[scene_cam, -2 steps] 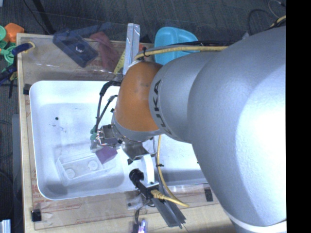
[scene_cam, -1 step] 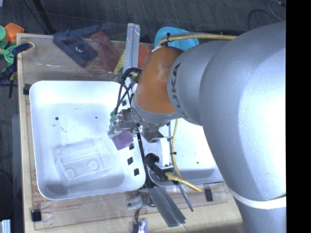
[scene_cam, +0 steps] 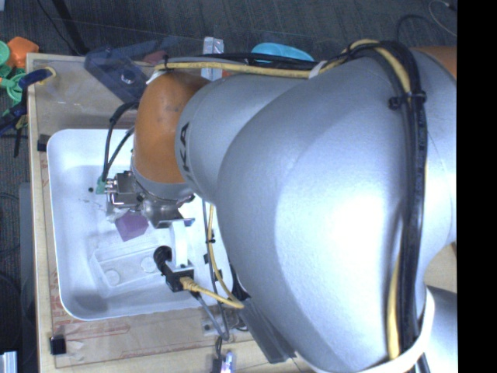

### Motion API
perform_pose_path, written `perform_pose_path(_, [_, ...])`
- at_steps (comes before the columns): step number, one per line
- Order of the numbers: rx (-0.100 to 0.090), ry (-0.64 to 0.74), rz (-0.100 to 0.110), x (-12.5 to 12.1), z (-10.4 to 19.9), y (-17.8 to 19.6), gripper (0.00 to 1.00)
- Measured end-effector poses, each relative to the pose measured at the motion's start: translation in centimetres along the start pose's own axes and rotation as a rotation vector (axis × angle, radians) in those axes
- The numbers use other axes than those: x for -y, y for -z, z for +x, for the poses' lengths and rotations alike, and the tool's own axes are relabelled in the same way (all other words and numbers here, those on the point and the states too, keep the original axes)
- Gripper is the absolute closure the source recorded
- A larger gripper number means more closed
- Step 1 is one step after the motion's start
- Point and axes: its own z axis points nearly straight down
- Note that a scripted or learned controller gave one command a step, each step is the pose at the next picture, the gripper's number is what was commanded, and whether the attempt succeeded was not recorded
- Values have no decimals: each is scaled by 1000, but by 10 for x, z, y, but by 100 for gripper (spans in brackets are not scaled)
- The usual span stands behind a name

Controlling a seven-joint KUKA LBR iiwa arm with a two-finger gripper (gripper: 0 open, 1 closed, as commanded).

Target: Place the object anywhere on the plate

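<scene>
The grey arm with its orange band (scene_cam: 163, 123) reaches down into the left white bin (scene_cam: 66, 162). Its gripper (scene_cam: 133, 210) hangs low over the middle of the bin, largely covered by the wrist. A small purple object (scene_cam: 130, 226) sits right under the gripper's tip, touching or just below it; whether it is held I cannot tell. Just in front of it, on the bin floor, lies a clear plastic plate (scene_cam: 124, 266). A small green piece (scene_cam: 99, 186) shows at the gripper's left side.
The arm's bulk covers the right half of the view and the right bin. A black cable connector (scene_cam: 167, 266) with a yellow cable dangles from the wrist over the bin. Cloth and toys lie beyond the bench's far-left corner (scene_cam: 19, 68).
</scene>
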Motion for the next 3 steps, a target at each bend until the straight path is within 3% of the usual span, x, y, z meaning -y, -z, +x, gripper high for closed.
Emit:
perform_pose_path(1, [-1,-189,-1,-41,-65,19,100])
perform_pose_path(2, [-2,-217,-2,-54,-157,90,100])
perform_pose_path(3, [-1,-445,1,-23,-63,79,100])
